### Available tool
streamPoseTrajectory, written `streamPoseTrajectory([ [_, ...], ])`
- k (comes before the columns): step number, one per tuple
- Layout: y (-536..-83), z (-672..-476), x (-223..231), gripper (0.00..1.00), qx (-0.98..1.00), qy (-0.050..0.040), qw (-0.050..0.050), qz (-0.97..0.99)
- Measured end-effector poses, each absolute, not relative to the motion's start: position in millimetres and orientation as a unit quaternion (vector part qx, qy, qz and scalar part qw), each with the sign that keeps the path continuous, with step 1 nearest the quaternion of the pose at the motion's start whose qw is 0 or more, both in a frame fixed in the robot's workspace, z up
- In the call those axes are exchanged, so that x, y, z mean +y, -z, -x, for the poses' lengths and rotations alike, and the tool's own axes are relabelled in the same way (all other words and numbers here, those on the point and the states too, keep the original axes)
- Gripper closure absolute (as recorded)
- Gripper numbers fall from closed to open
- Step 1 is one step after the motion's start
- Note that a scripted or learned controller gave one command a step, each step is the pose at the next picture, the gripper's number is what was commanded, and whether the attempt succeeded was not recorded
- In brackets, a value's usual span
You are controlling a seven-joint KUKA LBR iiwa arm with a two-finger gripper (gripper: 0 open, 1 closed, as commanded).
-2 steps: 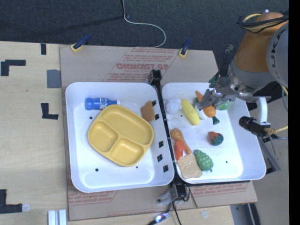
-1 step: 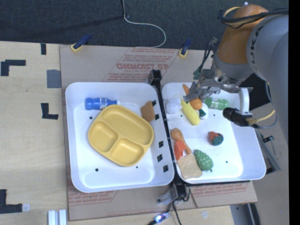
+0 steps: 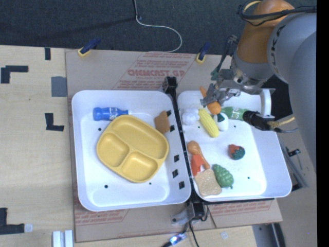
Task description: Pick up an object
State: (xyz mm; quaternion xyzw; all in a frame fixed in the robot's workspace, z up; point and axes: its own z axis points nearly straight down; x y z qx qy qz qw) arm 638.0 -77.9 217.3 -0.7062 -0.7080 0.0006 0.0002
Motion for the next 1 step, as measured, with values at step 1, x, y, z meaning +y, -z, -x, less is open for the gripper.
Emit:
streamPoseTrajectory([
  [1,-225.8,-631.0,-61.4,1.0,-0.708,-0.0005,0.0,0.706],
])
